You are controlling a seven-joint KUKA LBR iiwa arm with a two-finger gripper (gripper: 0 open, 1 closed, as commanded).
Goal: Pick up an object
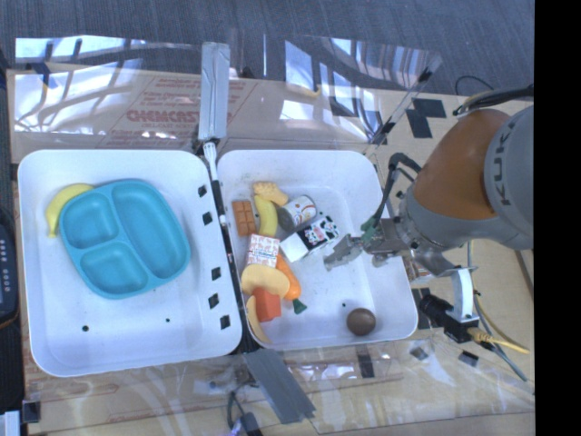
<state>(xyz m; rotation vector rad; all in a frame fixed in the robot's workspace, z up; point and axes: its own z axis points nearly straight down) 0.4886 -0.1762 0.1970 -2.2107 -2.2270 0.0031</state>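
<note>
We see the tool (343, 251) low in the right bin (390, 284), its grip state impossible to tell, beside a black-and-white carton (312, 236), toy food (265, 271) piled at left, brown ball (360, 320) near the front wall, blue tray (125, 236) in the left bin (54, 334)
</note>
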